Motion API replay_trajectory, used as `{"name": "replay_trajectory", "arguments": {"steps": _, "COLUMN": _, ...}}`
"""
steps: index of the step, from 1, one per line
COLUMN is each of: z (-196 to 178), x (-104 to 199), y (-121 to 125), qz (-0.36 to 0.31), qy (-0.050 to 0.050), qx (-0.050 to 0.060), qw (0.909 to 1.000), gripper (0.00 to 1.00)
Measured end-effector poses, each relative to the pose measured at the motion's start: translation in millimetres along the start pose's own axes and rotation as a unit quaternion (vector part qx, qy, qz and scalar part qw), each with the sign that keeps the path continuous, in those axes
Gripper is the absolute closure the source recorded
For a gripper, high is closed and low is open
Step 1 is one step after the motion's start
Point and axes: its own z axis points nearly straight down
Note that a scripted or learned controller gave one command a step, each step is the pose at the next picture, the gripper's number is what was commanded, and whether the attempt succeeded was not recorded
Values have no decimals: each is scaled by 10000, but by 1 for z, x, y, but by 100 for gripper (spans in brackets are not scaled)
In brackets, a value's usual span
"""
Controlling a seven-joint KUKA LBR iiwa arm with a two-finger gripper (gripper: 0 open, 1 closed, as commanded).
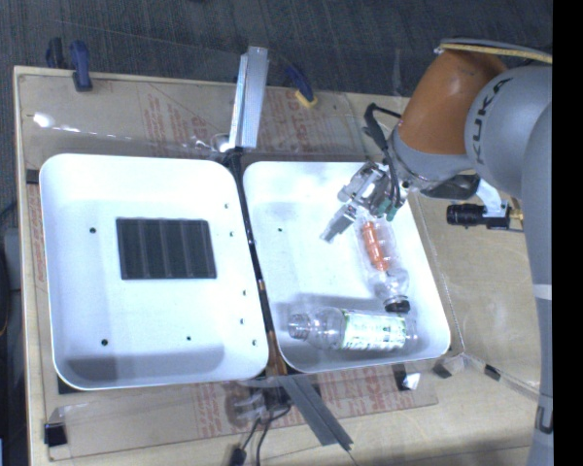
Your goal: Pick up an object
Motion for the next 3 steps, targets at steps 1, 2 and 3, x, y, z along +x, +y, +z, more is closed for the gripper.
{"name": "replay_trajectory", "arguments": {"steps": 1, "z": 4, "x": 45, "y": -22, "qz": 195, "qy": 14, "qx": 5, "qw": 9998, "gripper": 0}}
{"name": "replay_trajectory", "arguments": {"steps": 2, "z": -29, "x": 24, "y": -28, "qz": 1999, "qy": 8, "qx": 6, "qw": 9798, "gripper": 0}}
{"name": "replay_trajectory", "arguments": {"steps": 3, "z": -18, "x": 19, "y": -22, "qz": 1791, "qy": 6, "qx": 4, "qw": 9838, "gripper": 0}}
